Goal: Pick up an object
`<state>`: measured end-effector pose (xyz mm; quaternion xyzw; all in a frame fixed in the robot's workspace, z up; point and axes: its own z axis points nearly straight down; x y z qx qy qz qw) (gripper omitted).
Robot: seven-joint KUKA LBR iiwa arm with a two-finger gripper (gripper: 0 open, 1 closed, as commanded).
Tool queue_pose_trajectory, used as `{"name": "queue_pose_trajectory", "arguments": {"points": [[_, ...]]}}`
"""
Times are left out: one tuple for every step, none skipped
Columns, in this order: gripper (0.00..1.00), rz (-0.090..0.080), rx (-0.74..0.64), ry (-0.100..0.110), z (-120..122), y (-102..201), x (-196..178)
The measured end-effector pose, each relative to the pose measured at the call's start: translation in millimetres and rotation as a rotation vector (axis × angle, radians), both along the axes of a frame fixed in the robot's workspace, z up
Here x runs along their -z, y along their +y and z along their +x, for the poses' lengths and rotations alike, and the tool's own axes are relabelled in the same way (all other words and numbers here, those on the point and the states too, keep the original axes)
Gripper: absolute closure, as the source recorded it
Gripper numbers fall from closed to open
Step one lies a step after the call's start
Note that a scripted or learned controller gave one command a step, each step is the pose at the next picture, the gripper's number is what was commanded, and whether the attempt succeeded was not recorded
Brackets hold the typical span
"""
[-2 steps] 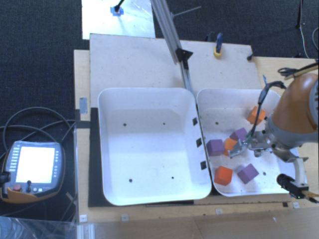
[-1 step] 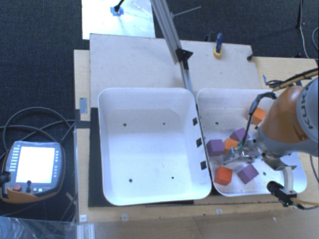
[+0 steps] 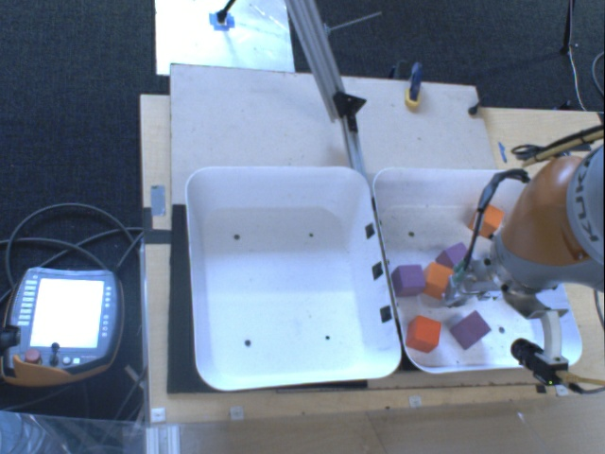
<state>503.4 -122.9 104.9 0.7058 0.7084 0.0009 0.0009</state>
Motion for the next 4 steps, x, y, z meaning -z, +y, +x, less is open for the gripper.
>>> {"name": "queue_pose_trajectory", "arguments": {"points": [[1.00, -0.001, 0.000, -0.003, -1.8, -0.4, -43.7], [1.00, -0.002, -0.001, -0.005, 9.0, -3.2, -92.2], [1.00, -0.002, -0.001, -0.005, 11.2, -3.6, -135.1], [1.00, 0.002, -0.007, 0.002, 3.4, 50.7, -125.7]]}}
